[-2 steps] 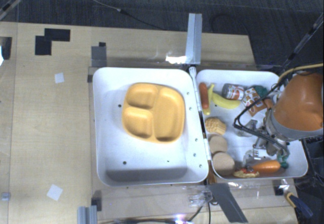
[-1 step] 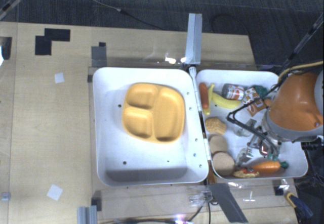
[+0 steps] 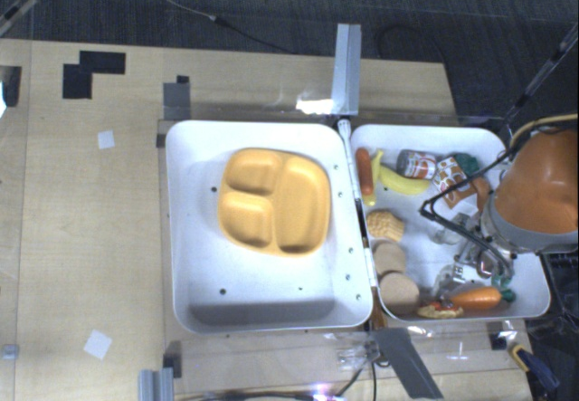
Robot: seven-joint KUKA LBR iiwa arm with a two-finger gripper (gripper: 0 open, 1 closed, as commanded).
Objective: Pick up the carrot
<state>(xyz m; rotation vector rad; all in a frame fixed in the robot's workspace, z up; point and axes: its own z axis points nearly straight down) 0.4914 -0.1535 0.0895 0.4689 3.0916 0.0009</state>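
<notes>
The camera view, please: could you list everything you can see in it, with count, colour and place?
bins: 2, white, side by side on the bench; left bin, right bin
divided plate: 1, yellow, middle of the left bin
carrot: 1, orange with a green end, near edge of the right bin
banana: 1, yellow, far part of the right bin
hot dog: 1, reddish, far left of the right bin
corn cob: 1, pale yellow, left side of the right bin
can: 1, dark with a label, far part of the right bin
arm: 1, grey with an orange band, over the right bin
pincer: 1, metal, just above the carrot
</notes>
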